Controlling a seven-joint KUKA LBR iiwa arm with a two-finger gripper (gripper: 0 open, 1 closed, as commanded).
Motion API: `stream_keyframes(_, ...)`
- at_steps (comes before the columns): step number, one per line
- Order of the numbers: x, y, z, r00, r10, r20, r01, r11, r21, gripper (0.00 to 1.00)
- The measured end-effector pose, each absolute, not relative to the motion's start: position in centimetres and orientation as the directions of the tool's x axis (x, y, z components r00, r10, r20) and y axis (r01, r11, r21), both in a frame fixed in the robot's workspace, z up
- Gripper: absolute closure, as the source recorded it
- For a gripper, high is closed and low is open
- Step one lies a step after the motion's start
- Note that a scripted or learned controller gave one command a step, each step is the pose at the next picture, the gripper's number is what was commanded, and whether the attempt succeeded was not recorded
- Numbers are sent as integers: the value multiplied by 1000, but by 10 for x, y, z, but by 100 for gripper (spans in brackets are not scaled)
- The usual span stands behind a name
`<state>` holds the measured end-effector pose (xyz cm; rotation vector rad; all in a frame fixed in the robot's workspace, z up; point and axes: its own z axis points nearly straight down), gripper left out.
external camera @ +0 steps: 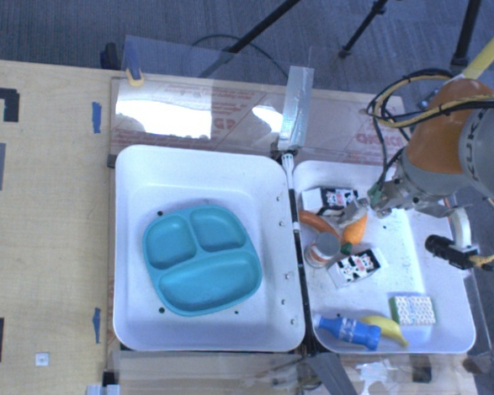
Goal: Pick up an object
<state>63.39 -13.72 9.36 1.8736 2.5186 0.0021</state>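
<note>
The right bin (456, 287) holds several small objects. An orange carrot-shaped piece (356, 230) lies near the bin's middle, beside a longer orange piece (316, 222). My gripper (366, 207) hangs low over the bin, right at the carrot's upper end and next to a black-and-white patterned box (338, 197). Whether it touches the carrot is unclear. A small round can (318, 256) and a second patterned block (357, 266) lie just below. Along the front edge lie a blue bottle (348, 330), a yellow banana (388, 328) and a green-dotted sponge (414, 310).
The left bin (138, 185) holds a teal divided plate (202, 258). A ridge (296, 238) separates the two bins. The grey arm with its orange band (441, 138) and cables reaches in from the upper right. A black fitting (446, 246) juts over the right bin's side.
</note>
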Motion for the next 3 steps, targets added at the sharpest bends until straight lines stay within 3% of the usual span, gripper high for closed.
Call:
stream_keyframes(1, 635, -138, 105, -285, 958, -3, 958, 285, 7, 100)
stream_keyframes(2, 614, -83, 185, -344, 939, -1, 939, 344, 3, 100)
stream_keyframes(3, 615, -83, 196, -344, 939, -4, 939, 344, 7, 100)
